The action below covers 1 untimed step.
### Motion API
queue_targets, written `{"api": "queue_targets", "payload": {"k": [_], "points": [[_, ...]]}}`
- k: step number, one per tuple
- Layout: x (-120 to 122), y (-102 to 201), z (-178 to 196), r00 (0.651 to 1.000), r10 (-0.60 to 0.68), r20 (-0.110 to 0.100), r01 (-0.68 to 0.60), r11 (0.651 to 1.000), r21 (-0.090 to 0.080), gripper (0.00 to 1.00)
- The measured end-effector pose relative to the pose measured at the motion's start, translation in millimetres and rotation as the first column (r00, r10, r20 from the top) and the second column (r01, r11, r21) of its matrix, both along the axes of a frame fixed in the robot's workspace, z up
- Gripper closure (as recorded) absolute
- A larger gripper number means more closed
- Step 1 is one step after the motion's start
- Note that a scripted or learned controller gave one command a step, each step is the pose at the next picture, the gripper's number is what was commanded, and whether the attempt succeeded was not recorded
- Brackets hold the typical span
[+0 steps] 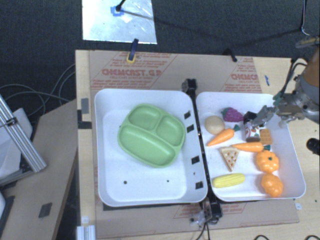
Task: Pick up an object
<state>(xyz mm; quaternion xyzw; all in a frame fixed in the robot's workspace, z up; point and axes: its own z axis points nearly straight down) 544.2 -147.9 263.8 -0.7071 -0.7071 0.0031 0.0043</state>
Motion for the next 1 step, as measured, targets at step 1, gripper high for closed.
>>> {"api": "queue_targets", "payload": {"k": [1], "points": [[1.9,0.6,6.8,1.000,0.003,0.012,-0.003,1.000,-0.002,0.00]]}}
